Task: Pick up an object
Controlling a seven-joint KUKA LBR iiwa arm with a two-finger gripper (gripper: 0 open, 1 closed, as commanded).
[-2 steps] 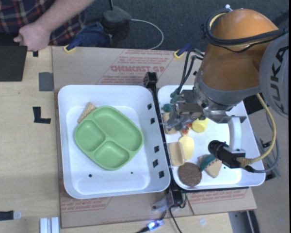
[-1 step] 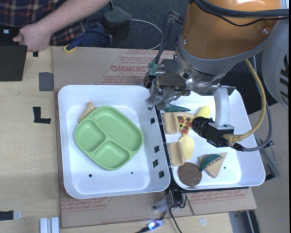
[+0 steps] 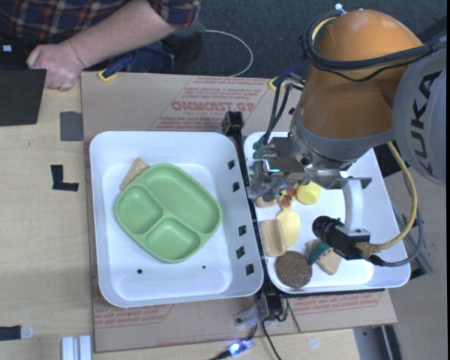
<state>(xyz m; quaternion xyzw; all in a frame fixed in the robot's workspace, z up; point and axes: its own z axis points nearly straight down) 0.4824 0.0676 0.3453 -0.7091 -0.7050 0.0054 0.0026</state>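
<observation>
We see tool (image 3: 279,177) low over right bin (image 3: 386,276), above toy food (image 3: 287,229) pile, likely picking; grip state unclear.

One fixed camera, mounted above the bench (image 3: 30,201), looking down at a slant. Both white bins in frame side by side: left bin (image 3: 105,201) seen whole, right bin (image 3: 386,201) partly covered by the arm (image 3: 360,73), which enters from the right and sits nearest the lens, looming large. Far edge of view takes in a person's hand (image 3: 56,64) beyond the bench. Moderate range; bins fill mid-frame.
</observation>
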